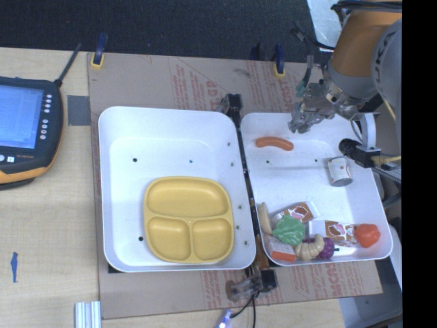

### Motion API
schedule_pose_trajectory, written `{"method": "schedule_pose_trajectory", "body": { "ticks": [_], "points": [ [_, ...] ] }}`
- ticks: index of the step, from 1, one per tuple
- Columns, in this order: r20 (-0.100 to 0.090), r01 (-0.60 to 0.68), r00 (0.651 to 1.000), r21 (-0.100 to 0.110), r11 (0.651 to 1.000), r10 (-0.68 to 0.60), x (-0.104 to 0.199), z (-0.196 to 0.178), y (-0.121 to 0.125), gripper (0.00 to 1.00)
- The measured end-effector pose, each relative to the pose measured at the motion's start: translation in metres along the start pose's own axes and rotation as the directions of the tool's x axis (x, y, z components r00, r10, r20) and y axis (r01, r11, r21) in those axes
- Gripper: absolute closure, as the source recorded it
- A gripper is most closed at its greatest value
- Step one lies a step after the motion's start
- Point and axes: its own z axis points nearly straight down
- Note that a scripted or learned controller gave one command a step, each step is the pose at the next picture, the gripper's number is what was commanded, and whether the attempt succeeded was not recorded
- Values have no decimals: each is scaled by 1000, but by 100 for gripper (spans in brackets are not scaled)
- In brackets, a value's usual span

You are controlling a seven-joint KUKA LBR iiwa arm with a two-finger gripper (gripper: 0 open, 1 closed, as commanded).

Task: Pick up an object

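Sausage (274, 143) up top in the right bin (382, 207), a small orange-red toy frankfurter lying on its side, long axis running across the bin, slightly curved, on bare white floor near the far wall. Gripper (298, 124) hangs just above and to the right of it, close beside its right end but not touching, with nothing between the fingers; whether they are spread or closed, I cannot tell from this angle. Above the gripper, the grey arm (382, 53) with its orange band comes in from the right side of the view.

Further right in the same bin, a short silver can (339, 171) lies tipped over, well clear of the sausage. Down at the near edge, things are crowded: a green leafy piece (289, 230) sits on a printed packet (298, 214), a red tomato-like piece (367, 235) rests in the near right corner, a second printed packet (339, 231) lies just left of it, and a tan curled piece (308, 249) lies against something purple (327, 249). A pale breadstick shape (263, 218) leans along the left wall.

Over in the left bin (116, 183), a yellow three-compartment plate (189, 219) lies flat toward the near side. Off to the left on the bench, an orange-framed tablet pendant (24, 126) shows a blue screen.
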Motion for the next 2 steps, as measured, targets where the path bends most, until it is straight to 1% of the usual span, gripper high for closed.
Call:
{"method": "schedule_pose_trajectory", "body": {
  "ticks": [1,2],
  "points": [
    [-1,0,1000,-2,1000,0,28,-38,-26,100],
    [0,-1,1000,-3,1000,1,26,-47,-29,100]
  ]
}}
